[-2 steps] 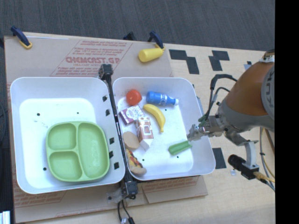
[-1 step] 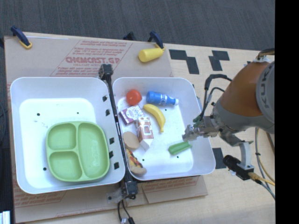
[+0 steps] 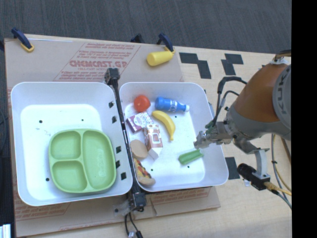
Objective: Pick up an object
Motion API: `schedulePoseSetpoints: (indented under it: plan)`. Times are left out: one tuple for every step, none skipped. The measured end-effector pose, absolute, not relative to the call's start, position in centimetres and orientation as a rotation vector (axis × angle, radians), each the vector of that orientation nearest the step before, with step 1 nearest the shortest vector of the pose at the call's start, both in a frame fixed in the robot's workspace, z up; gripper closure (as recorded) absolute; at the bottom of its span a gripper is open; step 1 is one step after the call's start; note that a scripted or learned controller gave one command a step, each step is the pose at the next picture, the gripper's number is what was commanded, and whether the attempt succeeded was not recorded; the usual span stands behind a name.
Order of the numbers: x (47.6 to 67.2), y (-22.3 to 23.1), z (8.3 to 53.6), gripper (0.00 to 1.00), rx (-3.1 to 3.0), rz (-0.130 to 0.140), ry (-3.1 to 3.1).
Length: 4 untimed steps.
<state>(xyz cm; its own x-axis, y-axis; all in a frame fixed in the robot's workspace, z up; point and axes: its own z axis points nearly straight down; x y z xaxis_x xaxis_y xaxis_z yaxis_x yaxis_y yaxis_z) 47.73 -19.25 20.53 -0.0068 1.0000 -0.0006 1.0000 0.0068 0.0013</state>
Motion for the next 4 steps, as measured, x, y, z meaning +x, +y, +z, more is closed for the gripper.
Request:
schedulePoseSetpoints:
  plan:
    - [52.1, -18.4, 20.6, 1.0, 2.217, 0.0, 2.228]
    - [52.1, -18.4, 20.6, 0.0, 2.216, 0.0, 2.228]
    - [54.7, -21.1, 9.2, 0.0, 2.216, -0.002, 2.23]
    - [48.9, -16.1, 9.1, 0.0, 2.217, -0.003, 2.232]
